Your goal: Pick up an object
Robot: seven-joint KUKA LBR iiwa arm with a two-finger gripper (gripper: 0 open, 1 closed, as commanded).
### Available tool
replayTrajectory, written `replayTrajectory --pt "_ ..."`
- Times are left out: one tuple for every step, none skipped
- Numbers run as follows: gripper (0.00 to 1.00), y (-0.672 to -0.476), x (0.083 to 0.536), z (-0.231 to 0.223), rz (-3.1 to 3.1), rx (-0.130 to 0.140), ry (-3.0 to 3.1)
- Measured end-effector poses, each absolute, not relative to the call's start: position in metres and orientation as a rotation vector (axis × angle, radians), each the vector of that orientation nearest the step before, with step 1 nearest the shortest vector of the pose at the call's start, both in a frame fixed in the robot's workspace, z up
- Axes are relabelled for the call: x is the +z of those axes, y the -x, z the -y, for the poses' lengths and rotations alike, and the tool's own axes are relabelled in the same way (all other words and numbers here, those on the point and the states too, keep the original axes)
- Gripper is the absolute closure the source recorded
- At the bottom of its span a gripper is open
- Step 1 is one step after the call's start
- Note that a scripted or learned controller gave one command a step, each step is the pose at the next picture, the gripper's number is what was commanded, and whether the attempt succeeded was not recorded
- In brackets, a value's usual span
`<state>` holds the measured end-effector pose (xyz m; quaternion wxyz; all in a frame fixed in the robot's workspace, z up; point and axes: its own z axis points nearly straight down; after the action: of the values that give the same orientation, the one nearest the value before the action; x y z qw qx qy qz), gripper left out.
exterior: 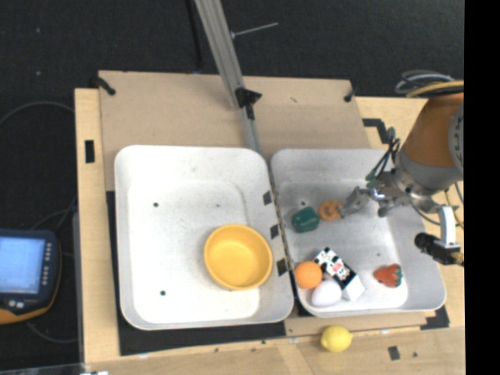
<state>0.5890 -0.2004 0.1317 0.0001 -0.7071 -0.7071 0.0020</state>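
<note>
My gripper (358,200) reaches in from the right over the upper middle of the right bin (406,287). It sits just right of a small orange piece (331,210), close to it but apart. A green object (305,219) lies left of that piece. In the bin's front corner, an orange ball (308,274), a white egg shape (326,294) and a black-and-white block (336,266) crowd together. A red object (387,275) lies at the front right. Nothing shows in the gripper.
A yellow bowl (237,255) stands in the left bin (156,209) near its right side. A yellow lemon (336,338) lies on the bench in front of the right bin. A metal pole (226,61) slants up behind the bins.
</note>
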Motion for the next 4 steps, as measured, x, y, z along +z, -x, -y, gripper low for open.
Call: replayTrajectory --pt "1.00 -0.591 0.146 0.201 2.222 -0.003 2.226" --pt "1.00 -0.596 0.207 0.209 2.228 -0.007 2.224" --pt "1.00 -0.595 0.252 0.210 2.229 -0.006 2.222" --pt "1.00 -0.596 0.280 0.211 2.229 -0.005 2.220"
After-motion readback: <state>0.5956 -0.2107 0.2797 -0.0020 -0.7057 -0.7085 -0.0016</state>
